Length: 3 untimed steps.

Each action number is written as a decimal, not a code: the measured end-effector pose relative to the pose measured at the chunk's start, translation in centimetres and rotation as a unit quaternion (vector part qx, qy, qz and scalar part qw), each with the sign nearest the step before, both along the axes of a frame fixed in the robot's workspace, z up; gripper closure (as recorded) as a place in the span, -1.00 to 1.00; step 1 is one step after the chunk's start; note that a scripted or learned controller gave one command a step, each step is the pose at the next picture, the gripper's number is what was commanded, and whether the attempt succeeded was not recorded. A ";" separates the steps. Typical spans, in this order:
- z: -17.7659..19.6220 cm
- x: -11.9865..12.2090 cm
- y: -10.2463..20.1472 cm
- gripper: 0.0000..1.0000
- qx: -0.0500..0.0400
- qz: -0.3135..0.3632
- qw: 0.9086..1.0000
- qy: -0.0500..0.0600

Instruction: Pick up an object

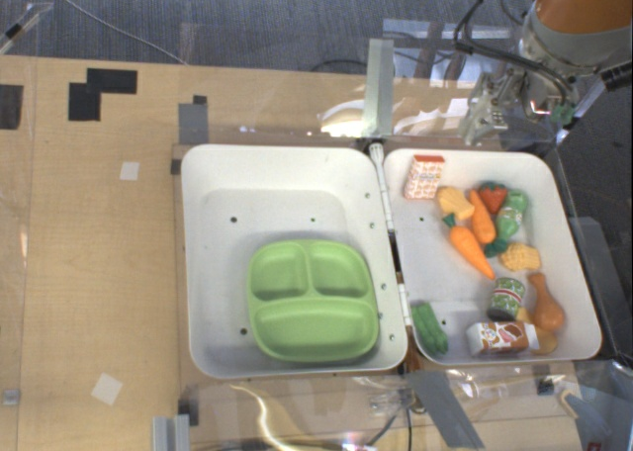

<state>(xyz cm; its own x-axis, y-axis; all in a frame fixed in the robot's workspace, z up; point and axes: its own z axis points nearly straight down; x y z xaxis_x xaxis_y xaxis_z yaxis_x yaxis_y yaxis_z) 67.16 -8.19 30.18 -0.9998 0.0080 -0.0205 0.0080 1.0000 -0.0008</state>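
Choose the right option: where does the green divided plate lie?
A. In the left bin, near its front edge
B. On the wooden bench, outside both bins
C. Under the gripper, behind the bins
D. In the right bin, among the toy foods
A. The green divided plate rests inside the left bin, toward its front edge, while the toy foods such as the carrot lie in the right bin.
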 end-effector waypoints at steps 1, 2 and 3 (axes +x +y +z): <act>1.1 0.1 0.1 1.00 0.000 0.002 1.000 -0.003; 2.5 0.4 0.2 1.00 0.000 0.003 1.000 -0.010; 3.8 0.6 0.3 1.00 0.000 0.004 1.000 -0.016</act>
